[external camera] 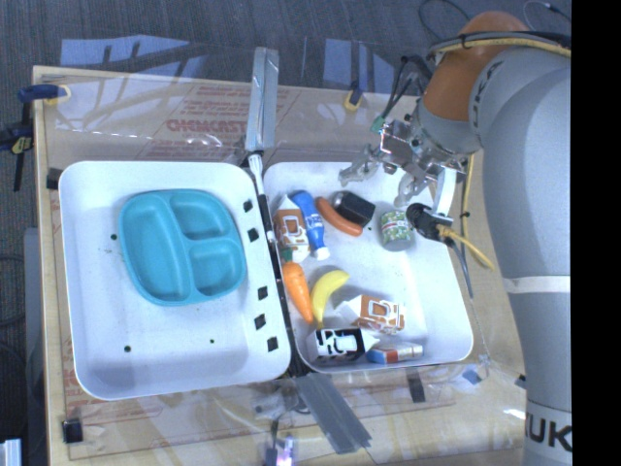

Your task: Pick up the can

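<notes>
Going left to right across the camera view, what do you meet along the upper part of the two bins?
Blue divided tray → small carton → blue-and-white tube → orange sausage-shaped item → can, with the gripper above it in the picture, not holding it.

Wooden bench (146, 115) under clear plastic sheet; dark grey carpet floor (146, 8) beyond; blue clamp (39, 92) far from gripper.

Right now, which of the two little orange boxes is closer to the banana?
The orange box near the front of the right bin sits just right of the banana. The other orange box lies farther back, beside the blue tube.
</notes>
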Motion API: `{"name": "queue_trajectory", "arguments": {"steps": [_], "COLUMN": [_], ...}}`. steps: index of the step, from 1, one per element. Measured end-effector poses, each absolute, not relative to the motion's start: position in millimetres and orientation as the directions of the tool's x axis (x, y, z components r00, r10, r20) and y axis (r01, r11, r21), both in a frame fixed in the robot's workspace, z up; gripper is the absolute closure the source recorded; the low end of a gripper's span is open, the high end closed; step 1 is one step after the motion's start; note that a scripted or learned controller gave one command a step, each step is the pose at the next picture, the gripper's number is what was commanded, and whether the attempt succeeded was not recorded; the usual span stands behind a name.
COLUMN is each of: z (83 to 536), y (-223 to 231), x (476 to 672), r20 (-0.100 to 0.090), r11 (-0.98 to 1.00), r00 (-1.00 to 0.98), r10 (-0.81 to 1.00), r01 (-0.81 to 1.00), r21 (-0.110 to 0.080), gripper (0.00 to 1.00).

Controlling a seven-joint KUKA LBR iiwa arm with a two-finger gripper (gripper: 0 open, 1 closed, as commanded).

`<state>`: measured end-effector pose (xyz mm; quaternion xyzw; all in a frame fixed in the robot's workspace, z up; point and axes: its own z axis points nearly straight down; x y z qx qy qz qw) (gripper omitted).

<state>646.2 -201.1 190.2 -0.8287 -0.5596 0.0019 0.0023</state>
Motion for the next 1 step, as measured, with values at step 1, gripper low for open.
{"name": "queue_trajectory", "arguments": {"steps": [1], "z": [200.9], "y": [-201.5], "x": [630.5], "r20": [-0.001], "r11": [-0.323], "r00": [0.323], "r10": [0.946], "r01": [0.946], "r21": [-0.006], "gripper": [0.0]}}
